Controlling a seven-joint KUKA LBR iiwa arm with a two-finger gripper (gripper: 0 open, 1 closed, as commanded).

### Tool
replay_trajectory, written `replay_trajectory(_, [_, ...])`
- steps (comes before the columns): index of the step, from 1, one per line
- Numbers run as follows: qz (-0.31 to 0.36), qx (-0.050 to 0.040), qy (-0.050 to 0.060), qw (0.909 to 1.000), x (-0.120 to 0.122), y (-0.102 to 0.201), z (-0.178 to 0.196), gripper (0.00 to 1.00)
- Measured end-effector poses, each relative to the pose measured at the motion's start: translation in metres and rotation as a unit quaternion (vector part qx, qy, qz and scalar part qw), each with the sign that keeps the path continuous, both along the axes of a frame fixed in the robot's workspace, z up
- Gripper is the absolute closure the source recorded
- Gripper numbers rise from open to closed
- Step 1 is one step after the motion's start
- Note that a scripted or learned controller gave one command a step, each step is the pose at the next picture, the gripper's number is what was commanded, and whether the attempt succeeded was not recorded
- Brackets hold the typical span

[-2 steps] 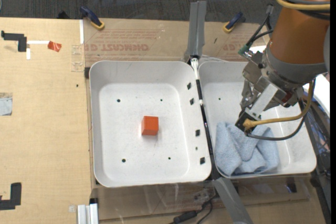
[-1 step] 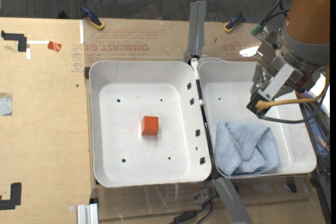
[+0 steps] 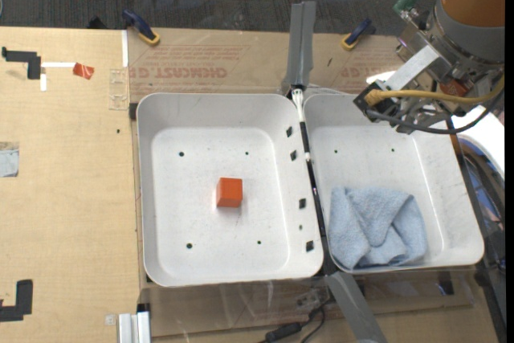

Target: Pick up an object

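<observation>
The pincer point(image 3: 423, 119) hung at the upper right of the frame, below the grey arm point(image 3: 474, 28) with its orange band, over the upper right corner of the right bin point(image 3: 377, 157). Whether it was apart or together could not be told from this slant, and nothing showed in its hold.

Just beneath and to the left of it lay bare white bin floor. Further down, in the lower part of the same bin, sat a crumpled blue-grey cloth point(image 3: 377, 227), pressed towards the bin's lower left corner and well below the pincer. It was a bunched heap, a little broader across the frame than up and down, with folds running on a slant.

Between the two bins ran a rim with black clips, and a grey bar point(image 3: 303, 36) stood upward from it, to the left of the pincer.

A small orange-red cube point(image 3: 230, 193) lay in the left bin point(image 3: 148, 173), near the middle of its floor, well apart from the pincer, to its lower left and across the rim. It rested flat, its sides about square to the bin walls, with no long axis to speak of. Nothing touched it.

Two clamps point(image 3: 140, 26) held the cardboard sheet point(image 3: 209, 64) behind the bins, and a wooden board point(image 3: 64, 173) filled the left of the frame.
</observation>
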State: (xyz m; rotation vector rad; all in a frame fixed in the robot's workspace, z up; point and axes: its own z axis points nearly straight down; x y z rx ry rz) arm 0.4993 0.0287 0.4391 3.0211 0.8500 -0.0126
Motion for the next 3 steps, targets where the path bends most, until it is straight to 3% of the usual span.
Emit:
replay_trajectory(1, [-0.174, -0.0013, -0.003, 0.9847, -0.02, 0.026, 0.001, 1.0])
replay_trajectory(2, [-0.174, -0.0018, -0.003, 0.9847, -0.02, 0.038, 0.001, 1.0])
replay_trajectory(3, [-0.081, -0.0013, -0.002, 0.9967, -0.02, 0.068, -0.003, 1.0])
